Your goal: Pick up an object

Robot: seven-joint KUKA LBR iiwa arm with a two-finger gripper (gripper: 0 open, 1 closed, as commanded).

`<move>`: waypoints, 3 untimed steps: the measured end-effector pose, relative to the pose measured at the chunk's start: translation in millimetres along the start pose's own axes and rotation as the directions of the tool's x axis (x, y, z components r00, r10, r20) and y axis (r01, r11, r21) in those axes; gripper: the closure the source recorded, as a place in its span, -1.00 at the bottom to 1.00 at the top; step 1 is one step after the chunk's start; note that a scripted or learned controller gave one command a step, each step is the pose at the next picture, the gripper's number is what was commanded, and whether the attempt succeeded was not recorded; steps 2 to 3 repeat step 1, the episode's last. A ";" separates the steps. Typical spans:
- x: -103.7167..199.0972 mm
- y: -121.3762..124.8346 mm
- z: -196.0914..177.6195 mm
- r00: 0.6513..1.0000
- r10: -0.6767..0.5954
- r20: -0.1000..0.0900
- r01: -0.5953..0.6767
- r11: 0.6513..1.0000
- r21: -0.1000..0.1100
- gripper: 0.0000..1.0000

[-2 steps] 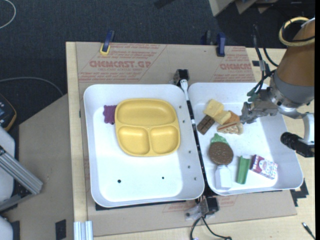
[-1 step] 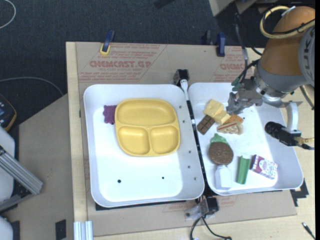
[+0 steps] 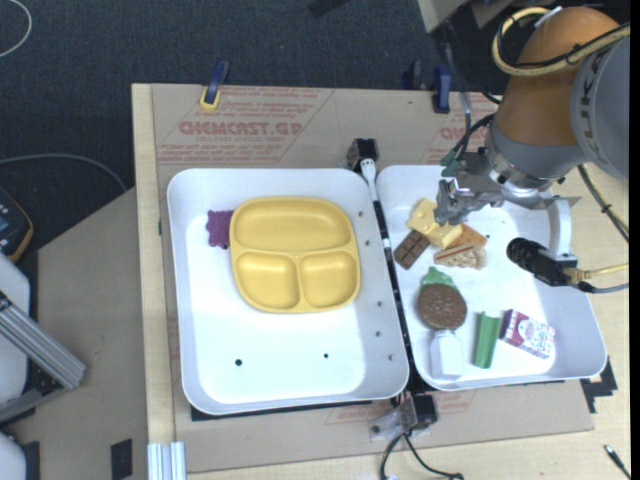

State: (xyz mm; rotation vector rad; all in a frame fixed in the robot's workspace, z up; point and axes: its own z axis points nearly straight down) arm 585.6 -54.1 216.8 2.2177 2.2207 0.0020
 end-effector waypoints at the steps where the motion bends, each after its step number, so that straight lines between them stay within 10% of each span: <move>1: 13.6 -5.0 -9.1 1.000 0.000 -0.001 0.000 1.000 0.000 1.00; 3: 13.6 -5.0 -9.1 1.000 0.000 -0.001 0.000 1.000 0.000 1.00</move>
